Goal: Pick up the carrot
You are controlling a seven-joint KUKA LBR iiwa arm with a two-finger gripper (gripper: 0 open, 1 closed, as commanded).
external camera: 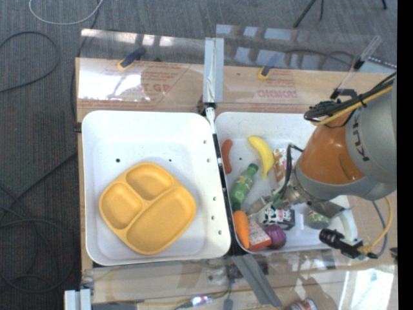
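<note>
Two shallow white bins lay side by side on the bench: the left bin filled the middle left of the frame and the right bin the middle right. The grey arm, with its orange band, entered from the right edge and covered much of the right bin's right half; part of a letter, perhaps a K, showed on its grey shell. A yellow three-compartment plate sat in the lower part of the left bin. Along the bench's far edge, behind each bin, ran reddish mirrored lettering too faint to read. The gripper hung low in the right bin's lower middle, over a small black-and-white item; I could not tell how its fingers stood or whether they gripped anything. The green bottle lay tilted left of it, the banana above that, a red sausage by the left wall. The carrot lay in the bin's lower left corner, against a red-labelled box, beside a purple item.
</note>
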